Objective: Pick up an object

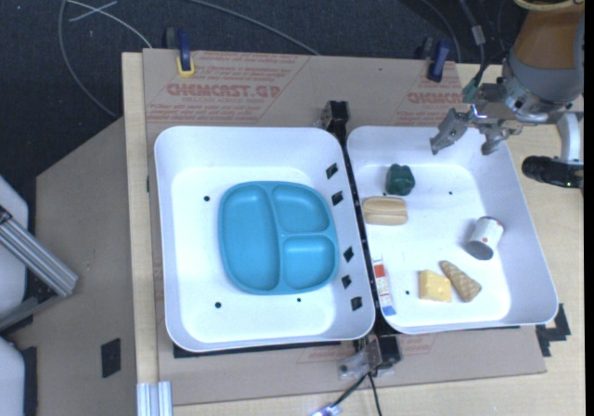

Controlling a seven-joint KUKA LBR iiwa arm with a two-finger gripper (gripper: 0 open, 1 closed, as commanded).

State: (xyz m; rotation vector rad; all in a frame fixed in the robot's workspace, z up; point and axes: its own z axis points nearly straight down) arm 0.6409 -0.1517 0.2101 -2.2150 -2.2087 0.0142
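End effector [469,134] poised over far rim of right bin [529,247], fingers spread wide, nothing between them. Nearest candidate: dark green lump [400,178], resting on bin floor just left of and below it. Judged light, probably soft, not fragile; best taken across its narrow middle. Open floor all round it except bread roll [384,210] close beneath; divider wall to left near, far rim nearer

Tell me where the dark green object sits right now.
The dark green object lies in the right bin, near its upper left, just above the tan bread roll and down-left of the gripper.
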